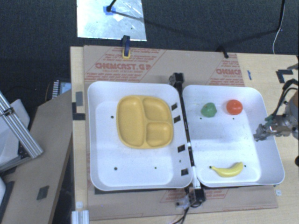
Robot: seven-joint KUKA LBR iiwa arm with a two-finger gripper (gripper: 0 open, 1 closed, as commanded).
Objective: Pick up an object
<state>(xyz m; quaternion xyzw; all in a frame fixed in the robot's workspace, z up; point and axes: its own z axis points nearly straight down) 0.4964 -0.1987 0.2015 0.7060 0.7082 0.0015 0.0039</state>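
The right bin (247,146) holds a green round object (209,109) and an orange-red round object (234,107) near its far side, and a yellow banana (228,169) near its front edge. My gripper (262,132) hangs at the right bin's right rim, to the right of the orange-red object and apart from all three items. Nothing shows between its fingers.
The left bin (105,148) carries a yellow divided plate (144,121). A black clamp strip (183,125) runs between the bins. Both bins rest on a cardboard sheet (154,62) on the bench. A shiny metal sheet (111,13) lies on the floor behind.
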